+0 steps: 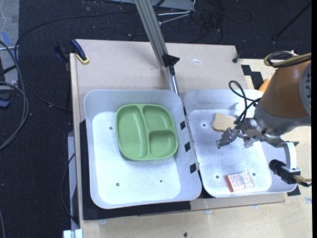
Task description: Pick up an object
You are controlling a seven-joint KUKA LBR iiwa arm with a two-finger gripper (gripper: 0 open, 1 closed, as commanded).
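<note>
In the right bin (208, 182) lie a tan, bread-like piece (221, 121) near the back and a small red-and-white packet (240, 181) near the front. My gripper (227, 138) hangs over the bin's middle, just in front of the tan piece and well behind the packet. Its dark fingers point left and look slightly apart, with nothing between them. The grey arm with its orange band (287, 90) comes in from the right.
A green divided tray (146, 131) rests in the left bin (124, 182). A metal pole (153, 29) slants down to the bins' back edge. A black cable (240, 95) loops above the gripper. Bare wooden bench (129, 63) lies behind the bins.
</note>
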